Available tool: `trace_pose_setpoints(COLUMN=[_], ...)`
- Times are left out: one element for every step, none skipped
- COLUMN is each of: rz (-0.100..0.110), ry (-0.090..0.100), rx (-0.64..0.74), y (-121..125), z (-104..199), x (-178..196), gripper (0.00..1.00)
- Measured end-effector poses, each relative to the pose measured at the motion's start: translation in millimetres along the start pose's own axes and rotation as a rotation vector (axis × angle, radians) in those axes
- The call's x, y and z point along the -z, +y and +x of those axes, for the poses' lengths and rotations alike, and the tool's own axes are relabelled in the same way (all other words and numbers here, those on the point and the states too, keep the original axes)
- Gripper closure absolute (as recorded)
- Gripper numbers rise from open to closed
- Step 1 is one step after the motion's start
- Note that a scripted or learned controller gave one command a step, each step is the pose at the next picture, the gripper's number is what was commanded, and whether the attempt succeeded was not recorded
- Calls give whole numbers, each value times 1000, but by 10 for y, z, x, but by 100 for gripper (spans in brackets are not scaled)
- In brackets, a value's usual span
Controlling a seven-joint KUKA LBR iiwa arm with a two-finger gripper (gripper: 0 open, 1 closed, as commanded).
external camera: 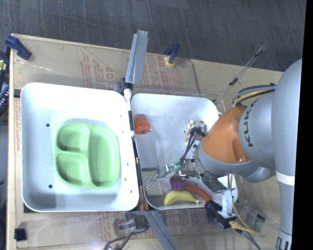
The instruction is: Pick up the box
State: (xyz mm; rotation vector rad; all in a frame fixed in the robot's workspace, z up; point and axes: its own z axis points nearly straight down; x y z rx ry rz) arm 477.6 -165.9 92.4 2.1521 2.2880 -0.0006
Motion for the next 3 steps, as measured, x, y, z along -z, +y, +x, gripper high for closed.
trace_pose_setpoints(rz=[1,1,3], ry=[1,2,2], rx=[2,130,113], y=[5,410,351], z=[2,296,757], x=[95,1134,990], gripper=[100,100,100])
